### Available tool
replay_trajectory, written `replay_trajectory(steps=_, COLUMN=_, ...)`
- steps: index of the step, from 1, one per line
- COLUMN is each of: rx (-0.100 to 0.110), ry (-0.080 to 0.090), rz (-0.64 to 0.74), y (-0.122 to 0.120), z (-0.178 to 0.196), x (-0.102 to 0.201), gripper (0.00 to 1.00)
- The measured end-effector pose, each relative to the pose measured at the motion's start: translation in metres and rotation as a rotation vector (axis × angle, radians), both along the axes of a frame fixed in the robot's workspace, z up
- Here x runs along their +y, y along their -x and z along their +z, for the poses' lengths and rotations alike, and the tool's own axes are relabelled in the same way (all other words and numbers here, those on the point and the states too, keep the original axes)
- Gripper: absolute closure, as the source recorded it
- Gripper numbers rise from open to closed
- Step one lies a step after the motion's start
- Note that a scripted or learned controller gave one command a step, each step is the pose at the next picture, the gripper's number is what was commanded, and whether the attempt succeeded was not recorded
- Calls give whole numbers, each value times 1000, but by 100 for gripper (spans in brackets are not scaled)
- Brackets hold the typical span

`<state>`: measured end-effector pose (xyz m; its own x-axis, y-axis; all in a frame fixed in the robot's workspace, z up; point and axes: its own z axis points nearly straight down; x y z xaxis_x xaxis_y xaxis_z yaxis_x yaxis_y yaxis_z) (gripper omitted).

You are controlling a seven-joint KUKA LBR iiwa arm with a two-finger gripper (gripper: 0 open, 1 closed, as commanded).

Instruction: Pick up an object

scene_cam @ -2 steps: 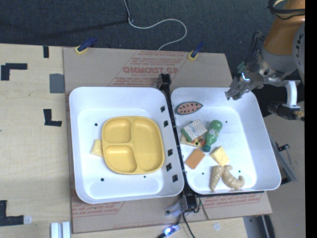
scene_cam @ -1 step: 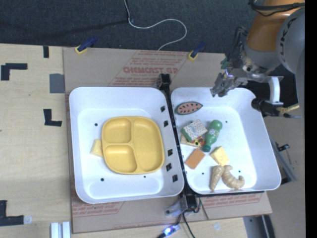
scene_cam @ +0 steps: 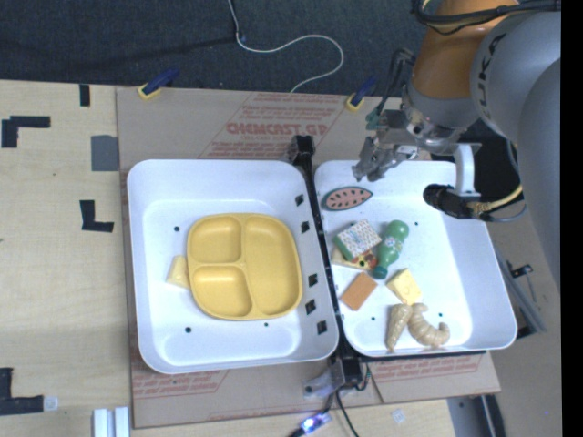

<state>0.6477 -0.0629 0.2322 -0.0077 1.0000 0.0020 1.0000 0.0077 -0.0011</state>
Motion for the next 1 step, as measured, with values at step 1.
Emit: replay_trajectory(steps=1, rx=1, ry=0, rz=-1, y=-6, z=-8, x=55, gripper=100)
